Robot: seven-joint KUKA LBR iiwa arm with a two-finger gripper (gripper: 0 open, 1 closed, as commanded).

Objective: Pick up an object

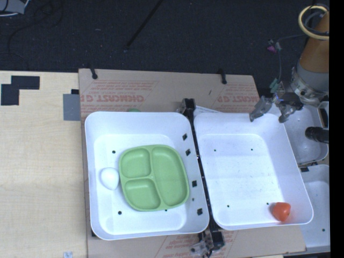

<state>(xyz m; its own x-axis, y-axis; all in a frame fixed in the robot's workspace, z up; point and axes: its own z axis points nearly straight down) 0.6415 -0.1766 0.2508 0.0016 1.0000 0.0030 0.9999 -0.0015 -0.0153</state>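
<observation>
A green three-compartment plate [153,177] lies in the left bin [102,128]. Beside its left edge rests a small white egg-shaped object [109,178]. In the right bin [242,144], a small orange-red object [280,211] sits in the near right corner. My gripper [272,110] hangs above the far right corner of the right bin, fingers spread open with nothing between them. It is far from the orange-red object and from the plate.
The two bins sit on a cardboard sheet [161,93] on a light wooden bench [37,165]. A black clip strip [194,165] joins the bins. The arm's wrist with its orange band [314,47] stands at the right edge, with cables beside it.
</observation>
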